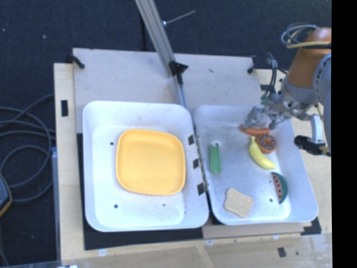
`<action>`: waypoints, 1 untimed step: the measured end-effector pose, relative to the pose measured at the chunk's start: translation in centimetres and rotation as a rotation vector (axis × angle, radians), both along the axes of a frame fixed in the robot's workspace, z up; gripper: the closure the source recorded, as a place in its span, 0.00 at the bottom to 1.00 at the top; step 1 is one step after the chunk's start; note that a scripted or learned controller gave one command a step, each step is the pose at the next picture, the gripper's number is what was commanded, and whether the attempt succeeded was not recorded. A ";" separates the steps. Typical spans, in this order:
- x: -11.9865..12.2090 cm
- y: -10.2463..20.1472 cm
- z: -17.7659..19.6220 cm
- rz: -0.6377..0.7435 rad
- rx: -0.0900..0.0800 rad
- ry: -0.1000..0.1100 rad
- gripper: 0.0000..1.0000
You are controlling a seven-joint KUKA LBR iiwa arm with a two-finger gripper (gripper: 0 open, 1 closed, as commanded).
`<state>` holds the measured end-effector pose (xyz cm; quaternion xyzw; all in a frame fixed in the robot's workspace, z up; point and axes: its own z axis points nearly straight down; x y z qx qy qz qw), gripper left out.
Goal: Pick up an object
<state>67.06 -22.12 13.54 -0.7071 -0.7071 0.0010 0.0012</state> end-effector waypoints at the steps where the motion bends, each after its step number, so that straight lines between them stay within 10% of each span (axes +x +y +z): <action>1: 0.1 -0.1 1.4 0.000 -0.002 -0.006 1.00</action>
